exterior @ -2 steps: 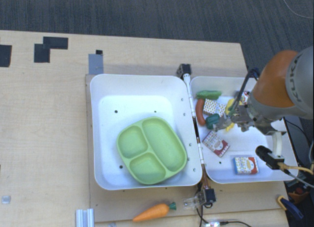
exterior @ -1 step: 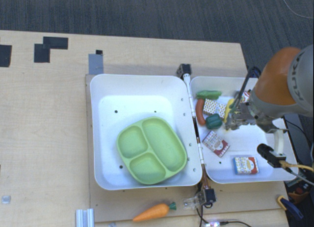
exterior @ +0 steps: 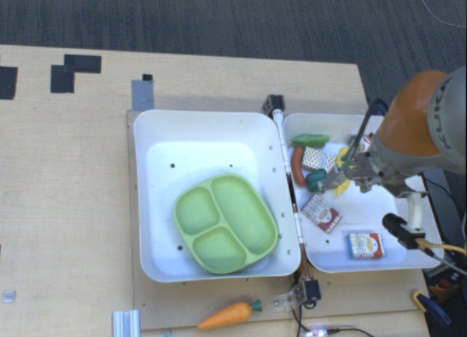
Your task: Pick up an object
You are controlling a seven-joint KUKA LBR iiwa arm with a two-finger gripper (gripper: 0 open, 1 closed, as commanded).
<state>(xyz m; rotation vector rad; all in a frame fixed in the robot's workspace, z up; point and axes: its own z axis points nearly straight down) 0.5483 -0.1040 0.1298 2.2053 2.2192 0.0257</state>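
Over the right bin (exterior: 408,259) you see the claw (exterior: 341,176) low among the clutter at its upper left; you cannot tell how it stands or whether it has anything. Around it lie a green piece (exterior: 310,140), a red sausage-shaped toy (exterior: 297,165), a small checked packet (exterior: 314,157) and a red-and-white packet (exterior: 321,213). A small carton (exterior: 365,245) lies nearer you. Your left bin (exterior: 157,204) carries a green divided plate (exterior: 225,223); a carrot (exterior: 228,314) rests on the desk (exterior: 66,204).

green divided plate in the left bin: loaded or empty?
Empty. All three compartments of the green plate show bare green surface.
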